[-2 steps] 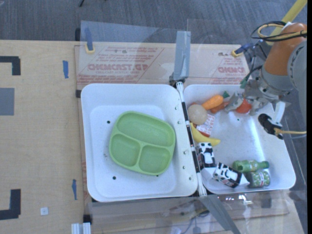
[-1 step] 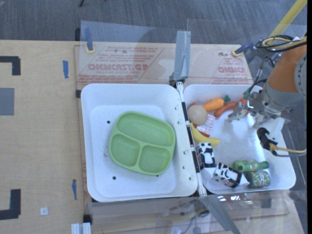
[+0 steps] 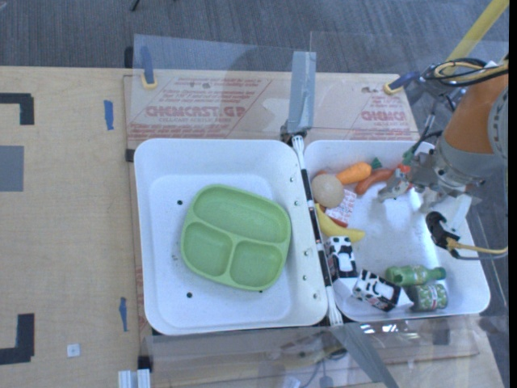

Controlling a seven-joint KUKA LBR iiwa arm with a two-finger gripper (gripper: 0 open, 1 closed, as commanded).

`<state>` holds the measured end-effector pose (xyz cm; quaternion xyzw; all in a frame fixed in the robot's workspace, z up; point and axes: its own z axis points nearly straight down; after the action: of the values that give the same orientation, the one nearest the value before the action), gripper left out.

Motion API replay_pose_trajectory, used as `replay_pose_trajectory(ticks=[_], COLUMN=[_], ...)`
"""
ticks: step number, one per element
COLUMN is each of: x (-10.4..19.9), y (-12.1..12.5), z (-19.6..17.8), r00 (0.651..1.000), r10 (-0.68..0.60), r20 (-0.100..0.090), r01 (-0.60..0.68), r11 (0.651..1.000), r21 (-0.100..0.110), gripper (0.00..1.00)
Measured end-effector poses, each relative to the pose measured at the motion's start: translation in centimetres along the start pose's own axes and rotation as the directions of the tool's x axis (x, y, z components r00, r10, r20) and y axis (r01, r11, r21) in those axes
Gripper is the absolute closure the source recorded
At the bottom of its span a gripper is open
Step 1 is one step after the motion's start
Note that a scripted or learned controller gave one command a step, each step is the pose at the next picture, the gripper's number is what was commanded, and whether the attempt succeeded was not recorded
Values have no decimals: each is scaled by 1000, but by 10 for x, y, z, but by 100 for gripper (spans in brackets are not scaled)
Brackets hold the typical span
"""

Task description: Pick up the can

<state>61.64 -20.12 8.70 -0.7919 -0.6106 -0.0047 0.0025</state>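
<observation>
Green-labelled, the can [image 3: 428, 297] lies on its side in the right bin's [image 3: 477, 297] near corner, just beside a green bottle [image 3: 414, 275]. Likely light, stiff and smooth; grip across its round middle. Gripper [image 3: 401, 186] hovers well apart, fingers spread, holding nothing.

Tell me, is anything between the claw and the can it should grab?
Nothing visible blocks it. The claw hangs over the right bin, and bare white floor lies between it and the can. A green bottle lies right beside the can, which may crowd the grab.
</observation>
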Motion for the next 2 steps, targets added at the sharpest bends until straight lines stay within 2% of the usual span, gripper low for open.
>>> replay_pose_trajectory(ticks=[1,2], x=[-3,-19], y=[1,-24], z=[-6,-14], r00=[1000,992], r10=[-2,-126], r20=[6,7], r01=[2,126], r11=[1000,992], r21=[2,10], gripper=[100,100])
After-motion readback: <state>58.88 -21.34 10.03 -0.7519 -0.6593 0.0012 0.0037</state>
